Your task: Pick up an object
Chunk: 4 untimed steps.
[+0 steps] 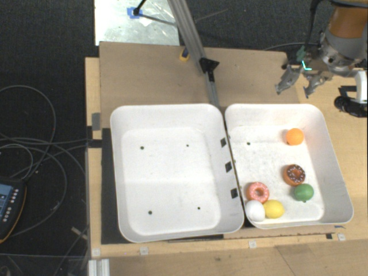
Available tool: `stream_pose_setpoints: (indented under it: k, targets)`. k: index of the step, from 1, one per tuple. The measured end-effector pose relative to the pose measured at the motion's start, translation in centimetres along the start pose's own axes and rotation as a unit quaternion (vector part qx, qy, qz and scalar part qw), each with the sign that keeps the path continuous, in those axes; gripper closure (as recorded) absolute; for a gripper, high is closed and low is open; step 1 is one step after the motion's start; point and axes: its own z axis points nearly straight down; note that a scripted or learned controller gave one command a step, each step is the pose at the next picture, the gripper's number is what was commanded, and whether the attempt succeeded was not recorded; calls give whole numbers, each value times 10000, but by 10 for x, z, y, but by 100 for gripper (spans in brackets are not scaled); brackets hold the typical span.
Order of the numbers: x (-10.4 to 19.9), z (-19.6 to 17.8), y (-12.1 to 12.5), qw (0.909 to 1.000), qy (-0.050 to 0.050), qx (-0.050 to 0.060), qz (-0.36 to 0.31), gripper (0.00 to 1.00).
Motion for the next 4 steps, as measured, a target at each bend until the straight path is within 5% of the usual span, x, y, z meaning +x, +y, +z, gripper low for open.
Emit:
stream_pose_setpoints:
  k: [1, 4]
  targets:
    - [0, -3, 1, 10000, -8, -17, -10, 0]
    - [-6, 142, -11, 10000, -3, 4, 25, 0]
